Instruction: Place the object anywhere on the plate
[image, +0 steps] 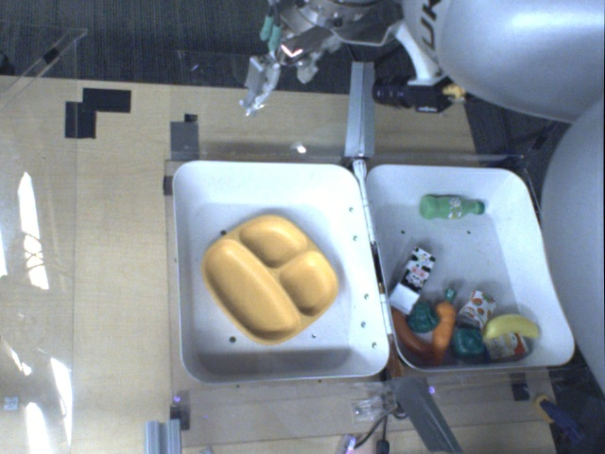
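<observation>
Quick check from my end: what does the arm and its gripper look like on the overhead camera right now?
The arm is bulky, rounded, glossy grey-white, with black lettering on its casing and an orange band above the wrist. A black fitting sits beside it. The gripper is small and metallic, with thin pale fingers and green and red spots on its body.

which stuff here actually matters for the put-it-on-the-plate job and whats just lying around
Belongs to the job:
- yellow divided plate in the left bin
- gripper, raised beyond the bins
- whichever item from the right bin gets picked; I can't tell which

Lying about otherwise:
- green bottle
- black-and-white carton
- banana
- carrot
</observation>
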`<state>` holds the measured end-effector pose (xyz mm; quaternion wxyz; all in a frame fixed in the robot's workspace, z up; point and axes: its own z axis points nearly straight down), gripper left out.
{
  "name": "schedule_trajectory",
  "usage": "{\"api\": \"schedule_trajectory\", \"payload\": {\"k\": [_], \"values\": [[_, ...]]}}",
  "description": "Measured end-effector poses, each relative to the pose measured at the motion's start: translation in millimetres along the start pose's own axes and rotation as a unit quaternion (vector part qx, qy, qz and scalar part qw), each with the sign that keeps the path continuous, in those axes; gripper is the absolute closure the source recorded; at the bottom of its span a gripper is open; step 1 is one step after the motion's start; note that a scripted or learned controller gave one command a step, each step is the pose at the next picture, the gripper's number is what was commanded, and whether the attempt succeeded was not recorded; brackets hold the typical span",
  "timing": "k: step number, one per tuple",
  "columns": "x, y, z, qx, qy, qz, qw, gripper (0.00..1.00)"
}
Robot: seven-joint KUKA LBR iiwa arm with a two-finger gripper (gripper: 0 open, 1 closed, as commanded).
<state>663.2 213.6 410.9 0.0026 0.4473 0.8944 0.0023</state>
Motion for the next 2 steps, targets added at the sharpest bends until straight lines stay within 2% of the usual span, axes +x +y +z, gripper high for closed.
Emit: {"api": "schedule_trajectory", "payload": {"k": [1,2], "values": [[7.4,12.7,-12.9,-0.002,-0.001,-0.354,0.9354,0.0],[21.2,8.7,-27.9,-0.003,-0.002,-0.625,0.7804,0.0]]}}
